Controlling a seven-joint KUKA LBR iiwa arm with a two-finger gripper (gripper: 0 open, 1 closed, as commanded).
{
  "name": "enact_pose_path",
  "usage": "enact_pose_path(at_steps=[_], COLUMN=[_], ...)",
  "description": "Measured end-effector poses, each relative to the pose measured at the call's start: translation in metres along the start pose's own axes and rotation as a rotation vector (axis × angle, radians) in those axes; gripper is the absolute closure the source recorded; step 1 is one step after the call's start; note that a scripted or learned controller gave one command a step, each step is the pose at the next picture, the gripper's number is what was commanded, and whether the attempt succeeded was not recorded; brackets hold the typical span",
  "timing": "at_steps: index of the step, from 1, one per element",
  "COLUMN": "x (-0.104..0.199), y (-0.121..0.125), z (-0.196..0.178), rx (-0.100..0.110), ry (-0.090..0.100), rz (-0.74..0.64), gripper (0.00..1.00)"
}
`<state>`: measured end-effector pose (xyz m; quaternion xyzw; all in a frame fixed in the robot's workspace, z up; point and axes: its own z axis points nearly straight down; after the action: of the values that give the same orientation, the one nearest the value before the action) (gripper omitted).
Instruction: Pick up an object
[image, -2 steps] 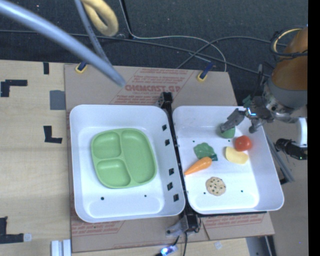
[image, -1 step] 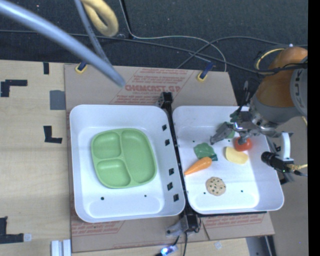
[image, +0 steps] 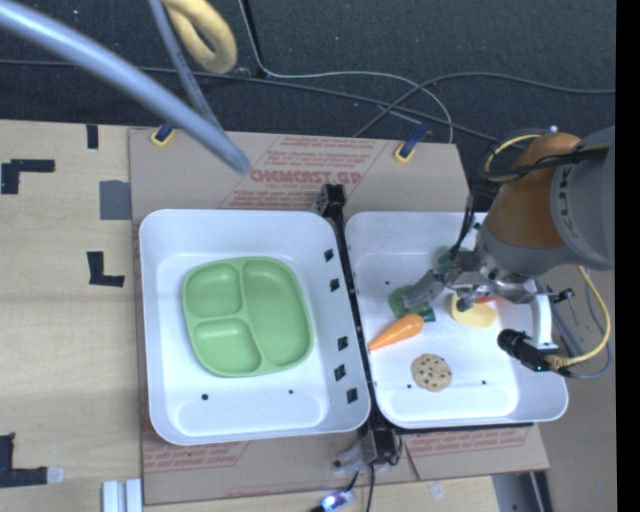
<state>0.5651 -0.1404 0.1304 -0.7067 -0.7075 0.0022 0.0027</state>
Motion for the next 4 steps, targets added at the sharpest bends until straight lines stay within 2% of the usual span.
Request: enact_pose_path(at_steps=[1,2,3,4], x=[0.0,0.0,0.008,0.01], y=[0.0,0.002,0.001,0.009], z=[0.048,0.034,-0.01,-0.071], rx=[-0.006,-0.01,-0.009,-0.012], ry=[-0.003,-0.003,-0.001,-0.002], rz=[-0.001,-0.001,-0.001,-0.001], gripper=[0.0,1.0,1.0,1.0])
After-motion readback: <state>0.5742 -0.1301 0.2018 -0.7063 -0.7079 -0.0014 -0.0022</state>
